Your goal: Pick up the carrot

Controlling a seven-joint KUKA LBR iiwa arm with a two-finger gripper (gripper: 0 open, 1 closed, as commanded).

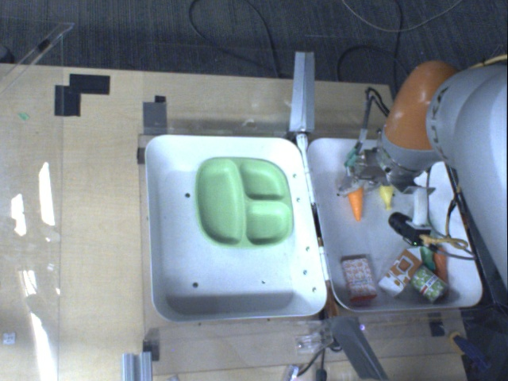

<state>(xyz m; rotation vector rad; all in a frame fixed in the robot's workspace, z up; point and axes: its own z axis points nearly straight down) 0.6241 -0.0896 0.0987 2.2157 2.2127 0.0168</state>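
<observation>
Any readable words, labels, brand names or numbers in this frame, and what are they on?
None can be read.
Small box in the right bin: printed face, too blurred to read.
Carton: print too small.
Green pack: label blurred.

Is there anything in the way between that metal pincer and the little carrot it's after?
Nothing visible. The pincer sits right over the carrot in the right bin, at its top end. The other items lie lower in the bin, off to the side.

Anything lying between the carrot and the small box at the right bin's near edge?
No. In the camera view, only bare white bin floor separates the carrot from the small box.
</observation>
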